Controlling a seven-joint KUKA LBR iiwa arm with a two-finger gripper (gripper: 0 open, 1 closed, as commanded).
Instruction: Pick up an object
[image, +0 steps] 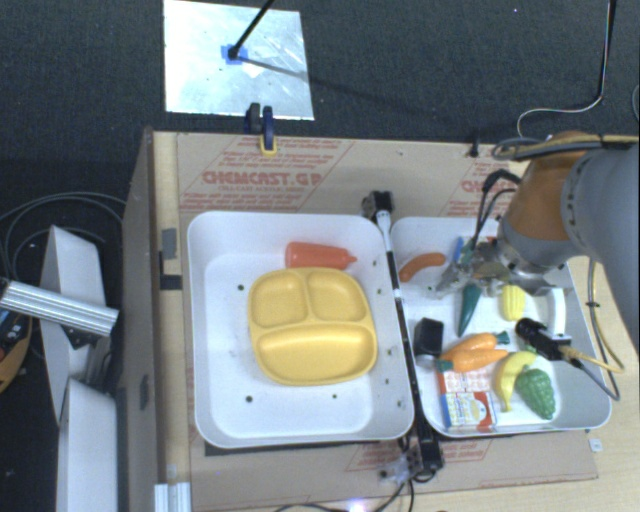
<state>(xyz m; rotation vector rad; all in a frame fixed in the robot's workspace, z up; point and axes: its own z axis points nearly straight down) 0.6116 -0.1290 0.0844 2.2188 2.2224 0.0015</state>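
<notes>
One step in hand: approach to a pick in the right bin (585, 397); judged early, nothing seen lifted.
End effector (463, 274): low over the far half of the right bin; whether it is wide or narrow cannot be told.
Likeliest target: dark green piece (469, 310), just beside the end effector on its near side.
Method advised: centre over that piece alone, descend straight, close across its narrow width. The yellow piece (513, 301) lies near and risks a double catch.
Count, right bin, near to far: one carton (465, 405), one lumpy green piece (537, 393), one banana (508, 378), one carrot (475, 352), one black block (430, 336), one dark green piece, one yellow piece, one orange sausage shape (422, 265). Eight in all.
Count, left bin (225, 400): one yellow divided plate (310, 325), one orange-red piece (318, 256) at the far wall.
Bins: two, side by side on the table (300, 175).
</notes>
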